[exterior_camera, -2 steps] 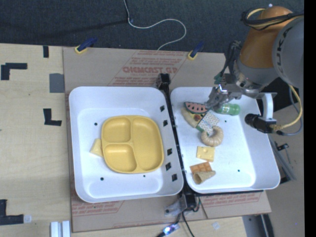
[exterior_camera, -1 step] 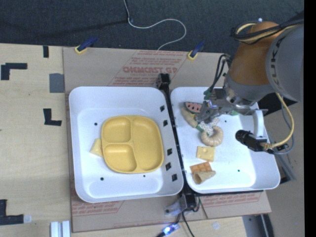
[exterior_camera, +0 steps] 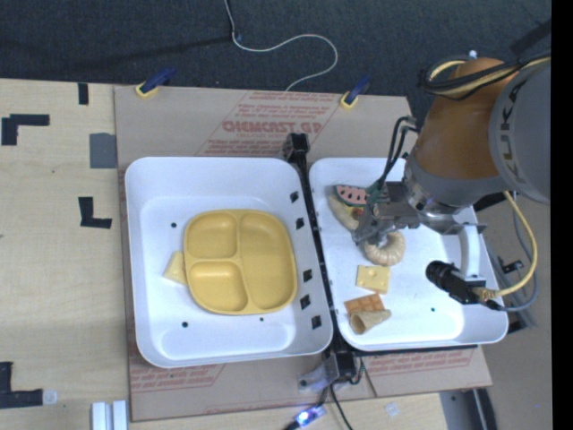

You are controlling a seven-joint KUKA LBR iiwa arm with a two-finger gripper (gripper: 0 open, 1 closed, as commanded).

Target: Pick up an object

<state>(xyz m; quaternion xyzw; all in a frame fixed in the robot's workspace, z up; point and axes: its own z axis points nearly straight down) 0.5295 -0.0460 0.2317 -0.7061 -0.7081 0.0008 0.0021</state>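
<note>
Hovering over the right bin (exterior_camera: 466, 325), gripper (exterior_camera: 380, 228), grip state unclear, touches a tan ring-shaped pastry (exterior_camera: 385, 251); cheese wedge (exterior_camera: 373, 279) just below

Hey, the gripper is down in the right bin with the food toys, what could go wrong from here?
1. The gripper sits right over the doughnut, with the banana and watermelon slice close beside it, so it may catch two items or nudge one aside.
2. The cheese lies just below the doughnut and could get knocked.
3. The grasp may simply miss; the view does not show anything gripped.
</note>
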